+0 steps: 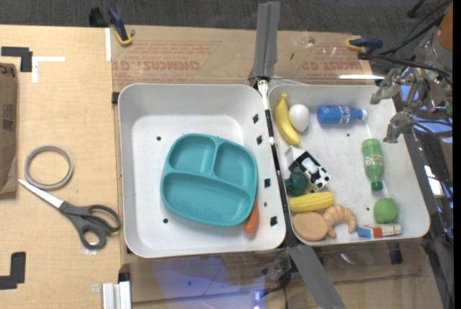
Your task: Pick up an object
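Observation:
My gripper hovers over the right bin's far right rim, fingers spread apart with nothing between them. Below and to its left the bin holds a blue bottle, a white ball, a banana and a green bottle. Nearer the front lie a black-and-white toy, a yellow piece, a croissant, a tan round piece, a green ball and a small tube.
The left bin holds a teal divided plate and an orange carrot at its front right. On the bench to the left lie scissors and a tape roll. Cables hang at the far right.

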Controlling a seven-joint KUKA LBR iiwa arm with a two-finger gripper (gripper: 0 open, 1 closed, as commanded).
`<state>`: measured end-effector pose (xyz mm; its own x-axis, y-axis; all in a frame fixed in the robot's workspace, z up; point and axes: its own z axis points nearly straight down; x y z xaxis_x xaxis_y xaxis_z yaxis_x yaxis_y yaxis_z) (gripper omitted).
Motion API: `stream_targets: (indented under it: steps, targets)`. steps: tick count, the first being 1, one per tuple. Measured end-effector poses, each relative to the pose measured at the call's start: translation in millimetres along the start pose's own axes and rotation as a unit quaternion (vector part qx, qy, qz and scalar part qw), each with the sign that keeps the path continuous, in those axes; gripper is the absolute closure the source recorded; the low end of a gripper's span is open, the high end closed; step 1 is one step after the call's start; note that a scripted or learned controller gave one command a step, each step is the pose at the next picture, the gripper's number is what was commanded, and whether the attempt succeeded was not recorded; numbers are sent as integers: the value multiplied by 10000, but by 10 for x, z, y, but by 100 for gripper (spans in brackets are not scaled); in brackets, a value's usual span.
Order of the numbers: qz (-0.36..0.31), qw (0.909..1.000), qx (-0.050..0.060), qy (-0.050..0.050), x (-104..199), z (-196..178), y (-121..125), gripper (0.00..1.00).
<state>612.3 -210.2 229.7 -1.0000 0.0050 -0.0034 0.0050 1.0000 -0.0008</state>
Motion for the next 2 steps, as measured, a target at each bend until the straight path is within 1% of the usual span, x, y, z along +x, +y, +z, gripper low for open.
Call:
stream_targets:
  steps: [1,2]
  targets:
    - [339,9994,1,2,246,1229,-112,0]
    - [998,9950,0,0,294,1365,-114,0]
